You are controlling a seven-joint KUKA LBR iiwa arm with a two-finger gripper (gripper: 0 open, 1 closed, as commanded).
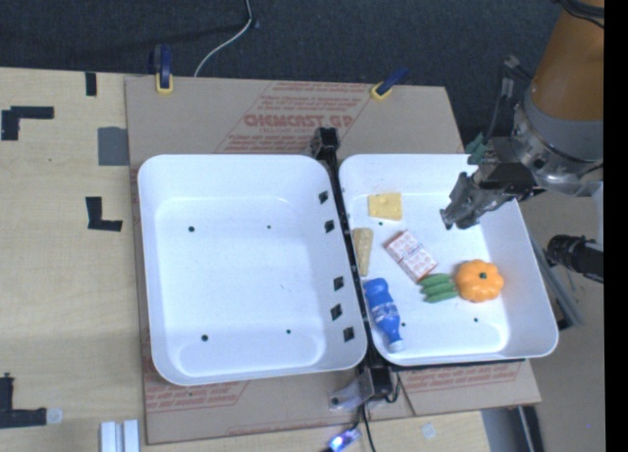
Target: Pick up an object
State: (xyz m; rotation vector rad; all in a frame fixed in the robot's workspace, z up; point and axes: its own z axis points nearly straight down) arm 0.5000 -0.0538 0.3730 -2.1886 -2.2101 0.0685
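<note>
Two white bins sit side by side on my worktop (59,244), and I will go across them from left to right. First comes the left bin (157,244), a shallow tray on a sheet of brown cardboard (285,117). Next is the right bin (525,342), and that is where all the toys are. Close to the wall between the bins I see a pale cone (363,248) and, below it, a blue bottle (382,311) lying on its side. A little further right there is a yellow block (385,206) near the top, then a small red and white packet (410,254) in the middle. After that comes a green pod (439,287) that touches an orange pumpkin (479,280). Any of these could be the thing I pick up, and right now every one of them lies flat on the bin floor. My hand (461,213) hangs above the right side of this bin, up and right of the packet, with nothing between its fingers. It looks dark and bunched from here, so I cannot tell if it is wide or narrow. I think the job has hardly begun: no toy is grabbed and no toy is lifted. What is left is to go down onto one toy, squeeze it, and bring it up.
</note>
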